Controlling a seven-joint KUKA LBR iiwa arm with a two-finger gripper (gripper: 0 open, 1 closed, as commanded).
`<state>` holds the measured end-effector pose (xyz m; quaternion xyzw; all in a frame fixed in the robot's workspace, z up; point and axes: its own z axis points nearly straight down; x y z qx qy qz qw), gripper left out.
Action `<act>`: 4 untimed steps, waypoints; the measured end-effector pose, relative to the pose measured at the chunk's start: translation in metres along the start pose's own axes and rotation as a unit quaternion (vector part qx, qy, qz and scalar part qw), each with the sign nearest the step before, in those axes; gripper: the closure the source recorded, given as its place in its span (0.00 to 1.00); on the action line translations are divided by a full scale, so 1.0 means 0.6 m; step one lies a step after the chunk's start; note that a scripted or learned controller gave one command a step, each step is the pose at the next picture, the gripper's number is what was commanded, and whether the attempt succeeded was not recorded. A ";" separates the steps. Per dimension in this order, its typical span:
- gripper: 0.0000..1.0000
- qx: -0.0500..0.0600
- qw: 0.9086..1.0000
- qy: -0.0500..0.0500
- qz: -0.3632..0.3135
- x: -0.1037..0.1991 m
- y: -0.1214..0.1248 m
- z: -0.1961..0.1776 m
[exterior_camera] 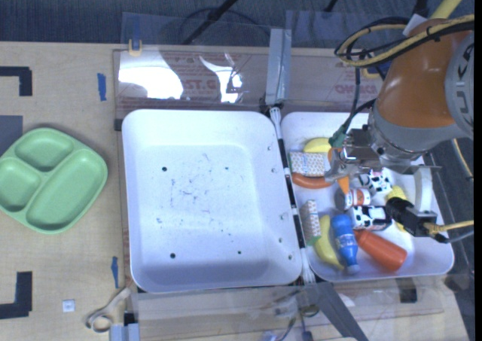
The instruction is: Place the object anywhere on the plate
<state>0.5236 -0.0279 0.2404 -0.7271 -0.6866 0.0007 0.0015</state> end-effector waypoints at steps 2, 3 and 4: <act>1.00 -0.002 0.996 -0.001 -0.091 0.090 -0.025 0.025; 1.00 -0.003 0.996 0.000 -0.091 0.089 -0.024 0.009; 0.00 -0.003 0.996 0.000 -0.091 0.089 -0.024 0.009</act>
